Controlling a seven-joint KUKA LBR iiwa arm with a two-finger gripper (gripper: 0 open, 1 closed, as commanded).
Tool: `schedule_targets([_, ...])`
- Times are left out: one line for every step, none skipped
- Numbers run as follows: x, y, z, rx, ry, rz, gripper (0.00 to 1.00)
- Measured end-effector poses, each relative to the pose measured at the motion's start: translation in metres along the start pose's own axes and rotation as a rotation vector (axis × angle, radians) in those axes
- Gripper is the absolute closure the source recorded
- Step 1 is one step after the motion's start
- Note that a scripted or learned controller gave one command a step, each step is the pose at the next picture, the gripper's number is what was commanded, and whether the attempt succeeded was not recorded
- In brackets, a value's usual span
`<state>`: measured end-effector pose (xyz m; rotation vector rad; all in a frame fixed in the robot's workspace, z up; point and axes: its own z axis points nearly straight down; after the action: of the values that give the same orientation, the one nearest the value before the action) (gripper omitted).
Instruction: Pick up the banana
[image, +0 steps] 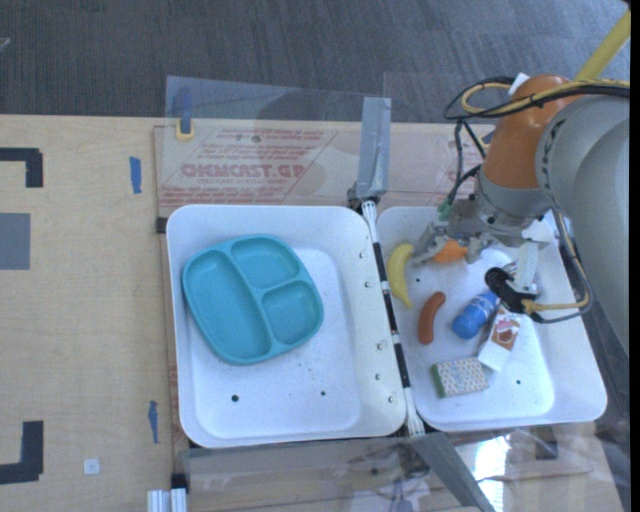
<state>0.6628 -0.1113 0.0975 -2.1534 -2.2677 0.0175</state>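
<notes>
Hanging over the upper part of the right bin (575, 395), the pincer (452, 240) sits just right of the banana (400, 274), its metal fingers spread apart around an orange object (450, 252); whether they touch it I cannot tell. That banana, curved and yellow, lies along the bin's left wall. Nearby rest a reddish sausage (430, 316), a blue bottle (473, 316), a white carton (501, 340) and a speckled green sponge (460, 377). A smooth teal divided plate (252, 297) sits in the left bin (290, 400). Both bins rest on a pale wooden surface (80, 330).
</notes>
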Motion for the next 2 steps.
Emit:
schedule_targets([-0.075, -0.028, 0.000, -0.017, -0.002, 0.087, 0.00])
schedule_targets([0.011, -0.003, -0.048, -0.023, -0.006, -0.088, 0.00])
